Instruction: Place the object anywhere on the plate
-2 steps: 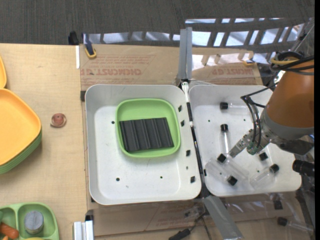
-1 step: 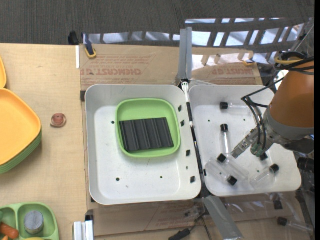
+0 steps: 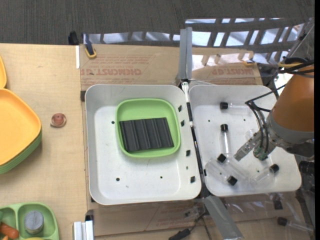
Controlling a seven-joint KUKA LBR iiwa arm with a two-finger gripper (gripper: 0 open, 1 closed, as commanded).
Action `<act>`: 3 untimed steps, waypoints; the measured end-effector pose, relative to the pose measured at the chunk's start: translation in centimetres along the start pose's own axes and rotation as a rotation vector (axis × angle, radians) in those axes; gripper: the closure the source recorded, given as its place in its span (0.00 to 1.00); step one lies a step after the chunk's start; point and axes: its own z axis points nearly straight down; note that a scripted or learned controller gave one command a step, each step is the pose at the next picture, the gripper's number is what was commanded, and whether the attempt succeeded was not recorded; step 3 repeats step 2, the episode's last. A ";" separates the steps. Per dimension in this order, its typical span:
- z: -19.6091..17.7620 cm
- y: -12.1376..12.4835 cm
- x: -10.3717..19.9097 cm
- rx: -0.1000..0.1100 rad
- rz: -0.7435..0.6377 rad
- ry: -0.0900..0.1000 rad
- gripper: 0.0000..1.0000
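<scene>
well, closest to us, in the bottom left corner, a green tray with little rooms (image 3: 20, 211) is cut off by the edge. a round grey thing (image 3: 34, 221) sits in one room, and a bit of something orange peeks in at the corner; i cannot tell what it is.

next come the two white bins on the worktop (image 3: 45, 174). the right bin (image 3: 210, 184) has some clear tubes with black caps (image 3: 225, 139) lying about. they are see-through, so it is hard to tell where each one ends, and hard to count them. the claw (image 3: 252, 150) is down low in this bin, right among the tubes. it looks blurry and tangled with wires, and i cannot tell if it is spread or pressed together, or if it has a tube. above it is the arm's orange band (image 3: 299, 104), partly cut off on the right.

the left bin (image 3: 100, 179) holds the green plate (image 3: 147, 105). a dark block with ridges (image 3: 146, 134) lies flat on the plate and covers most of its middle.

to the left, a stack of orange plates (image 3: 17, 129) runs off the edge, with a small red-brown knob (image 3: 58, 119) beside it.

farther back, brown cardboard (image 3: 130, 71) lies behind the bins. it has red writing on it, but the letters are upside down and too faint to read for sure. a yellow clip (image 3: 90, 50) sits at its far left corner.

farthest away is a metal rack (image 3: 240, 31) and the grey floor (image 3: 150, 9).
</scene>
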 end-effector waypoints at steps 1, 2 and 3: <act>-2.4 -0.9 -1.2 -0.003 -0.121 -0.004 1.00; 0.3 -1.9 -2.5 -0.001 -0.231 -0.001 1.00; 0.3 -1.9 -2.5 -0.001 -0.231 -0.001 1.00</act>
